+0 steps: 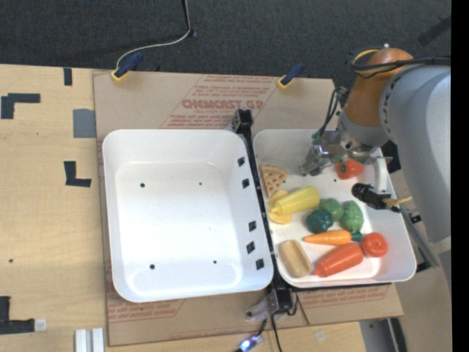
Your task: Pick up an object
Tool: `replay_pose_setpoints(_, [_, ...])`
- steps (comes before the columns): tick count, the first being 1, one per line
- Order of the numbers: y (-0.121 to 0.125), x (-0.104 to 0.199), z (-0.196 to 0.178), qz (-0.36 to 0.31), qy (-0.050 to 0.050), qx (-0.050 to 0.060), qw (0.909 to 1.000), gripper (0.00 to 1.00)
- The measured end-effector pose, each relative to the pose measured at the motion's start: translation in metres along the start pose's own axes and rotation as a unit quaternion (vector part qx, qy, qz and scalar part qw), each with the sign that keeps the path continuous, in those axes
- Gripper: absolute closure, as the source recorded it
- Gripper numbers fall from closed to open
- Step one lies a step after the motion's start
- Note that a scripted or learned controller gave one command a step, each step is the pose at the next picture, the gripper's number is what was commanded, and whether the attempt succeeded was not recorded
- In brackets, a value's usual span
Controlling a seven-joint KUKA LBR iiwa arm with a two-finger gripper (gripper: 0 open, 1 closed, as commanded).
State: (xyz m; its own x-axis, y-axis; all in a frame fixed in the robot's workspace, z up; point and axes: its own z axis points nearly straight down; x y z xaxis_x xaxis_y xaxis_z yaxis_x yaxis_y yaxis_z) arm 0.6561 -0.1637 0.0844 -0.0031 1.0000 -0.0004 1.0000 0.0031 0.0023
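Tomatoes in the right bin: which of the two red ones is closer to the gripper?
The tomato at the bin's upper right, beside the gripper. The other tomato lies lower, by the carrots.

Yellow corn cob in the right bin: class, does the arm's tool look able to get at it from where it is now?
Probably yes. The tool hangs just above the yellow corn cob, whose top lies uncovered.

Slanted overhead view of both bins [117, 149]

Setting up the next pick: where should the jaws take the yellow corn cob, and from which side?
Grip the corn cob across its middle, coming straight down. It lies flat and long, slanting across the right bin, so close across its narrow width; its upper side faces bare floor, with broccoli near its lower right.
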Motion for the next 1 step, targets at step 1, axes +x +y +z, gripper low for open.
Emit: replay_pose_setpoints(1, [0.0147,0.0522,-0.3415,-0.001,-0.001,-0.008,1.0000,1.00])
